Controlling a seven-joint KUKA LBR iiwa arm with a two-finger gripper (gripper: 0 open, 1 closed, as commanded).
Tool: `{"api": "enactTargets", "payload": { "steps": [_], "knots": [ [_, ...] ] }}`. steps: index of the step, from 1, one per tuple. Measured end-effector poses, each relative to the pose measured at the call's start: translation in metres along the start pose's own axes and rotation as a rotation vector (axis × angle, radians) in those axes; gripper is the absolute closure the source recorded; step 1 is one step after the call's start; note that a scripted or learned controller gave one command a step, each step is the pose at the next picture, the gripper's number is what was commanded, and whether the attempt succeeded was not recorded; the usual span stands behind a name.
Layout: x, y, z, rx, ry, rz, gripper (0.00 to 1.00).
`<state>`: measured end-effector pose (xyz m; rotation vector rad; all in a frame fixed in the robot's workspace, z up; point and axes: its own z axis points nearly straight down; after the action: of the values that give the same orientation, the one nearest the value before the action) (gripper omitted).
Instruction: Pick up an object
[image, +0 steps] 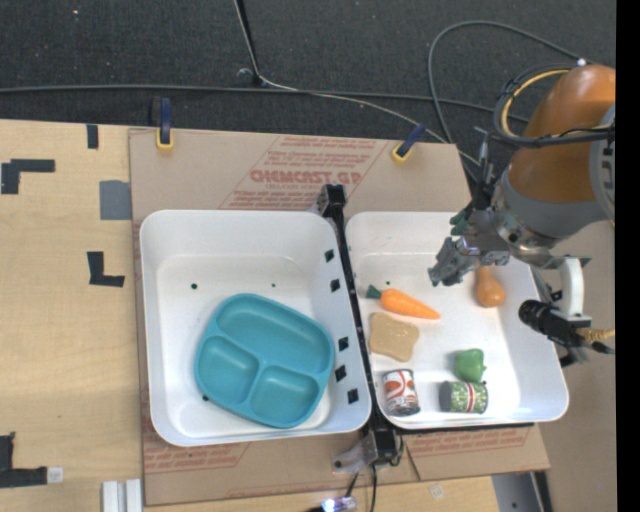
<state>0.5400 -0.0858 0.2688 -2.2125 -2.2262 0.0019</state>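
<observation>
Cardboard-topped bench; right bin (520, 395) back half bare. Gripper (450, 268), finger state unclear, hovers there, carrot (410, 304) just below-left, tan piece (489, 288) beside.

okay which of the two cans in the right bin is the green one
The green can, lying nearest the right bin's front right corner, just below the green pepper. The other can, to its left, is red and white.

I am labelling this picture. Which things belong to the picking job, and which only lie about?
For the job: hand, carrot, bread slice, orange fruit, green pepper, two cans.
Lying about: blue tray, cables, clamps.
</observation>
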Motion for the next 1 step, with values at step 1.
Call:
{"api": "enactTargets", "payload": {
  "steps": [1],
  "knots": [
    [0.0485, 0.0237, 0.0041, 0.0, -0.001, 0.0, 1.0]
  ]
}}
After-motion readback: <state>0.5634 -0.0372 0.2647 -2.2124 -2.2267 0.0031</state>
